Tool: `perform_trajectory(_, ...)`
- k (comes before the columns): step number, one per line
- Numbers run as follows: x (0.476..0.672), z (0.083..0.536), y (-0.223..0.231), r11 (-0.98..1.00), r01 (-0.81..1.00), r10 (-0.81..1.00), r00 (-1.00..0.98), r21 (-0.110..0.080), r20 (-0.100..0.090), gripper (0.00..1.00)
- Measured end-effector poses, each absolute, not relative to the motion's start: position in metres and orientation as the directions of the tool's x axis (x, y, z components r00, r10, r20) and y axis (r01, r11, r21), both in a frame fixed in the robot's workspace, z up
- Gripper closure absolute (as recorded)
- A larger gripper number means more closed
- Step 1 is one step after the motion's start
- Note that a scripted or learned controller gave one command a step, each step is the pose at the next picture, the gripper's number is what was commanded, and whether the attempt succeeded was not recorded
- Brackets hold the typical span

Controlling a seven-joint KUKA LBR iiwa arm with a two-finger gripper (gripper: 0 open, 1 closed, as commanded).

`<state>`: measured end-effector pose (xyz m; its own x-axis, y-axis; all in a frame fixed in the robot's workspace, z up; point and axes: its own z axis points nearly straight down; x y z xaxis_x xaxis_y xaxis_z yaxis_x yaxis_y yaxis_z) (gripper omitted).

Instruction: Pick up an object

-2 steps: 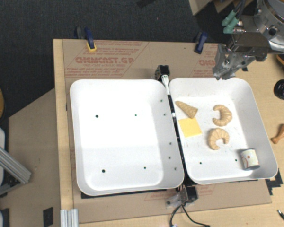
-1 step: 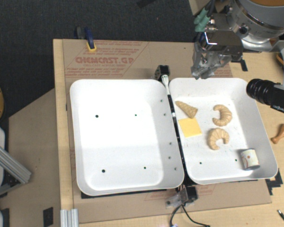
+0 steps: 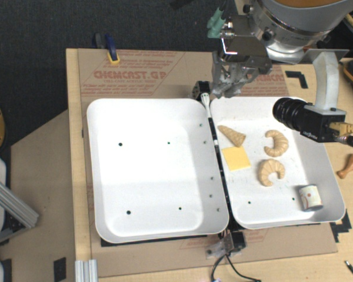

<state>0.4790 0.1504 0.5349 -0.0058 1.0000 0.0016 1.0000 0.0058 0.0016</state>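
Gripper [image 3: 231, 82], state unclear, hangs above the right white bin [image 3: 259, 207], approach step; next, descend onto the flat yellow square [image 3: 236, 158].

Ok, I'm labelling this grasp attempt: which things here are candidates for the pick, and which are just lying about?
For the job:
gripper, above the right bin's far edge
right bin, holding the pastry wedge, yellow slab, upper croissant, lower croissant and small can

Just lying about:
left bin
blue-and-yellow clamp
cardboard sheet
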Motion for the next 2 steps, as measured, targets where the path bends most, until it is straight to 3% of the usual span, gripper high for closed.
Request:
perform_trajectory(1, 0.4790, 0.5349, 0.1963, 0.005, 1.000, 1.000, -0.005, 0.002, 0.002, 1.00)
perform_trajectory(2, 0.4791, 0.5352, 0.1939, 0.001, 1.000, 1.000, -0.001, 0.002, 0.001, 0.00)
